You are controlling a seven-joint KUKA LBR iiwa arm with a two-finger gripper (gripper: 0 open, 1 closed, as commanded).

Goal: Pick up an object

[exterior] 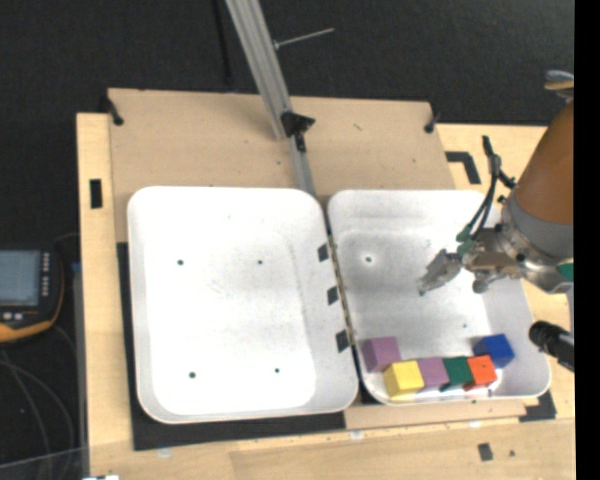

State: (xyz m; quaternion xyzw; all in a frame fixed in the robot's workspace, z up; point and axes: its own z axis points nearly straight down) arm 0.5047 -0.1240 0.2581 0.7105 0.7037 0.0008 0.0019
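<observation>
Hand [458,273] hovers over bare floor of the right bin [400,228], fingers spread, nothing between them. Blocks crowd the bin's near edge, below the hand; purple block [381,352] nearest, down-left, yellow block [404,377] beside it.

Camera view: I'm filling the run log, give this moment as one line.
gripper: open, holding nothing | over right bin | blocks: near edge, untouched
</observation>
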